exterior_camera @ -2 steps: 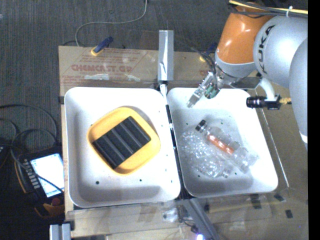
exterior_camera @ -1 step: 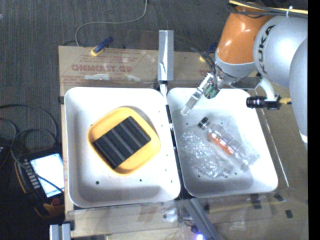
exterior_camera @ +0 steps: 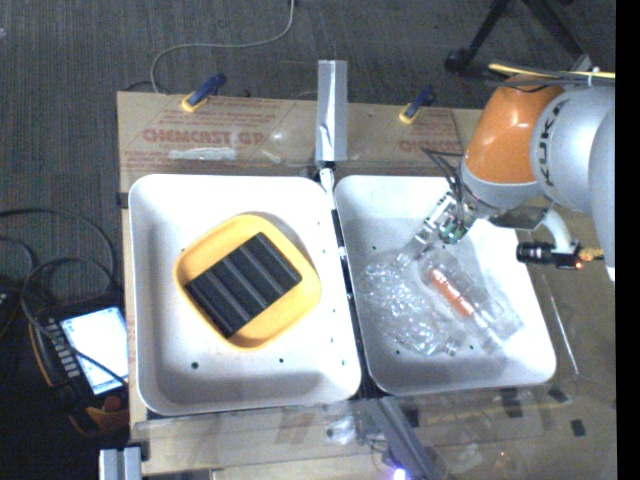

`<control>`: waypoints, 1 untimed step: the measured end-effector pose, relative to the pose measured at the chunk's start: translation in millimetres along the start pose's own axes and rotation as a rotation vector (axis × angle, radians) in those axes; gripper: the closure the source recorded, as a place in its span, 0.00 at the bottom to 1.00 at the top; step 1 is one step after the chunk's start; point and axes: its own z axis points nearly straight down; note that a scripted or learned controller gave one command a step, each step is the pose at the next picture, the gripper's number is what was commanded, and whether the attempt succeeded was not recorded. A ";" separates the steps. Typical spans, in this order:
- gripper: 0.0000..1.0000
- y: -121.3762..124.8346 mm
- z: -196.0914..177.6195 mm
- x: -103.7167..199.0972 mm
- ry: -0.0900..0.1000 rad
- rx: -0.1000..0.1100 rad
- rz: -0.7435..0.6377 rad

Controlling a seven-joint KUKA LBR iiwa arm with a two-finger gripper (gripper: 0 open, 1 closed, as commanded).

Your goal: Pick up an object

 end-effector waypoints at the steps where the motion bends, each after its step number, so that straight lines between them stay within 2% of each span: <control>1: 0.00 -36.3 -17.0 21.8 0.002 -0.003 0.100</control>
